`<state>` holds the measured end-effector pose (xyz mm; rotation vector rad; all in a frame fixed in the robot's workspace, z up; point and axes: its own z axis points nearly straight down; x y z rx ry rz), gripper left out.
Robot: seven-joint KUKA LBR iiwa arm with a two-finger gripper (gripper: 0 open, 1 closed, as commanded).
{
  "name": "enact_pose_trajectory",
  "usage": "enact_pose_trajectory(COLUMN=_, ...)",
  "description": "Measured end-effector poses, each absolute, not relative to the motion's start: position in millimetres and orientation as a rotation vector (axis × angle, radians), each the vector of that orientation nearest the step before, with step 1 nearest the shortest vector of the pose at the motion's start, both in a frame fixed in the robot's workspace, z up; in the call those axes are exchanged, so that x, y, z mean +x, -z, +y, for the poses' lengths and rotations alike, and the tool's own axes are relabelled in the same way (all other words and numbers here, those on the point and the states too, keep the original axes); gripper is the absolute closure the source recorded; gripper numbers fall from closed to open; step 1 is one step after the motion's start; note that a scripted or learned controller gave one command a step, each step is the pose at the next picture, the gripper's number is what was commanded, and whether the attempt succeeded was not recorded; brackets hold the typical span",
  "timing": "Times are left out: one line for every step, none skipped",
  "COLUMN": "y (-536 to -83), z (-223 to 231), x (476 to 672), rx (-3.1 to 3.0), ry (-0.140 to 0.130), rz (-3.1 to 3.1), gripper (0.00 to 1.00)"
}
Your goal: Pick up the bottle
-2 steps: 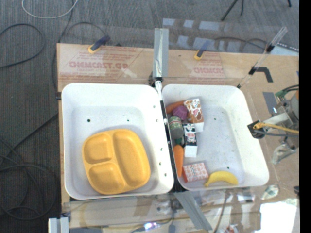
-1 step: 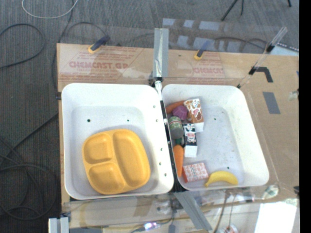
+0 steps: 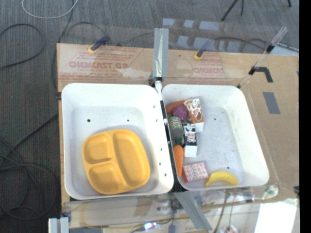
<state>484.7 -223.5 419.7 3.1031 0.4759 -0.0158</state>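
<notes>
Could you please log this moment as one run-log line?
bottle: lying in right bin, left side, among clutter | carrot: beside it | yellow tray: left bin | pick: not done

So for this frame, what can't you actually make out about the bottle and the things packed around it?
- Bottle: label too small and blurred to read, camera view.
- Carrot: its top end is hidden among the bottle and cartons.
- Purple item: partly hidden by the printed carton; identity unclear.
- Small carton: print illegible.

Yellow tray (image 3: 115,161) in L bin (image 3: 73,106); banana (image 3: 222,178), carrot (image 3: 178,160) in R bin (image 3: 243,130).
</notes>
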Motion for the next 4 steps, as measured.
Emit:
enact_pose_trajectory(y=-301, z=-223, x=483.5, rx=3.127, ry=0.010, rz=0.318, gripper=1.00)
enact_pose_trajectory(y=-145, z=-222, x=482.1, rx=3.130, ry=0.011, rz=0.317, gripper=1.00)
enact_pose_trajectory(y=-90, z=-220, x=487.1, rx=3.132, ry=-0.010, rz=0.323, gripper=1.00)
enact_pose_trajectory(y=-97, z=-219, x=486.1, rx=3.136, ry=-0.002, rz=0.325, gripper=1.00)
